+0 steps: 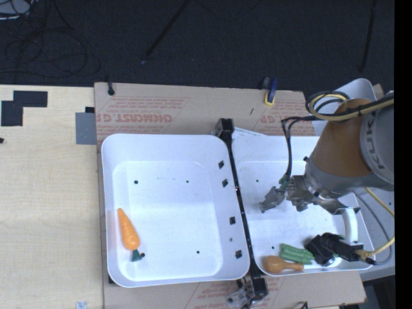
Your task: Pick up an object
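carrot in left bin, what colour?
Orange carrot with a dark green stem end; camera view.

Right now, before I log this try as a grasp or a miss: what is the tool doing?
Tool: low over the right bin, nothing visibly held; open or shut cannot be told.

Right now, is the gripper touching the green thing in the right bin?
Apart. The camera view shows the gripper hanging higher up in the right bin, with bare white floor between it and the green thing near the bin's front edge.
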Controlling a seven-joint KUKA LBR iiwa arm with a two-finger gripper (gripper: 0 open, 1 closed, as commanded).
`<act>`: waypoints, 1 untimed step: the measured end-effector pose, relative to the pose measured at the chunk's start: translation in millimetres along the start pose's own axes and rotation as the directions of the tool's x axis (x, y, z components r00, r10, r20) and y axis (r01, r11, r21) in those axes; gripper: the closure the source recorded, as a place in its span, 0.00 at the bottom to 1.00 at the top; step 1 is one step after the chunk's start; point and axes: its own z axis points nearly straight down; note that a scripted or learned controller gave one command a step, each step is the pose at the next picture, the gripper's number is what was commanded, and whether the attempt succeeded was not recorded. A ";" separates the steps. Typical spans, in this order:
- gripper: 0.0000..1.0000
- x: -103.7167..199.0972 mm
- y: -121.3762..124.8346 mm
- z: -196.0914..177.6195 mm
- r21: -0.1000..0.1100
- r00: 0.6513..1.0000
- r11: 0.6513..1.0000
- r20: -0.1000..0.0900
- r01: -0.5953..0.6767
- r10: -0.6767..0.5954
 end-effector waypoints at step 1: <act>0.00 4.4 52.2 61.0 0.000 1.000 1.000 0.003 -0.003 0.003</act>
